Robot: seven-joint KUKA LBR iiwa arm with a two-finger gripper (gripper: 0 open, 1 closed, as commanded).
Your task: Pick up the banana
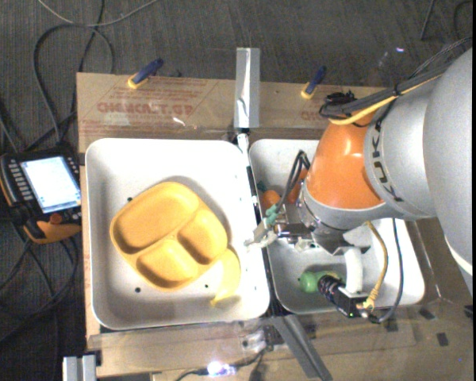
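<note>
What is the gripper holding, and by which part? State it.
Cannot be told: the gripper is hidden under the grey and orange arm. The yellow banana lies in the left white bin.

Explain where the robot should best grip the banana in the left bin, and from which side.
Probably the banana's free middle-to-lower part, approached from above on the side facing the bin's right wall. Its upper end touches or tucks under the yellow divided plate, so that side is blocked; its curved body lies flat, narrow enough to straddle crosswise.
</note>
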